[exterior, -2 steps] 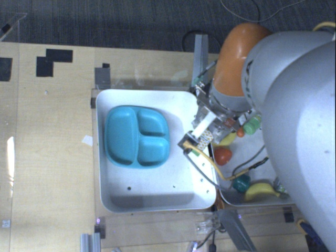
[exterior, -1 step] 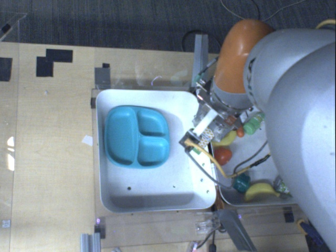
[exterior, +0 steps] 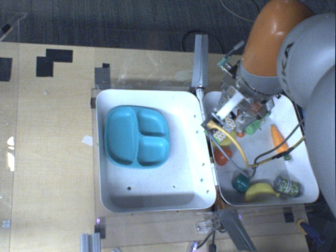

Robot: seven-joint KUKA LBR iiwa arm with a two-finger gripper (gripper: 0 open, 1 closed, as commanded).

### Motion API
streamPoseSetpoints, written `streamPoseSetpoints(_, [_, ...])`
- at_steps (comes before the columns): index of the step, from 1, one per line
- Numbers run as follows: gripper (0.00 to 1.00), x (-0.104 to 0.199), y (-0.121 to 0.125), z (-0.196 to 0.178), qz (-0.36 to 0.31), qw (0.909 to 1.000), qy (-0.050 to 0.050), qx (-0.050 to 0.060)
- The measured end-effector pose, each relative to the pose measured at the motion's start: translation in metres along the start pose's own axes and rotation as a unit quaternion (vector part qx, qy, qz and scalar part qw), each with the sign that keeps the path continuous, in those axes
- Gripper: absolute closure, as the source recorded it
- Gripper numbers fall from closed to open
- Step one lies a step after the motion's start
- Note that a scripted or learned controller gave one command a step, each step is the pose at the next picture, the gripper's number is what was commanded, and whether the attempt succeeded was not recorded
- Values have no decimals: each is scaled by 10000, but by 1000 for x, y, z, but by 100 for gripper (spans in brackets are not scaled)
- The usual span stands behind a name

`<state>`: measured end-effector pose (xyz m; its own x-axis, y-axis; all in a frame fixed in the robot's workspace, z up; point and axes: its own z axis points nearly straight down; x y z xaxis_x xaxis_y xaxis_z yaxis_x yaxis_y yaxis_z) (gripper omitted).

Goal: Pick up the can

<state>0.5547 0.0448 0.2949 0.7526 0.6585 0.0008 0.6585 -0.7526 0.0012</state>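
Camera view: pincer (exterior: 223, 133) hovers at the right bin's (exterior: 303, 193) left edge; its state I cannot tell. Can (exterior: 287, 187) lies near-right beside a banana (exterior: 261, 190), ungrasped. Approach step; next, travel right, descend

Small can (exterior: 287, 187) with green patterned label, lying on its side, near front right corner of right bin (exterior: 310, 193), just beside banana (exterior: 261, 190)

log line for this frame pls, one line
arm: over right white bin | pincer: at bin's left edge | patterned green can: lying at bin's near right, apart from pincer | left bin: blue divided plate
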Motion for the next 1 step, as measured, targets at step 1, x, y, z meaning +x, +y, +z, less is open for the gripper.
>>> streamPoseSetpoints(1, [100, 24, -1, 52, -62, 10000, -15, 13])
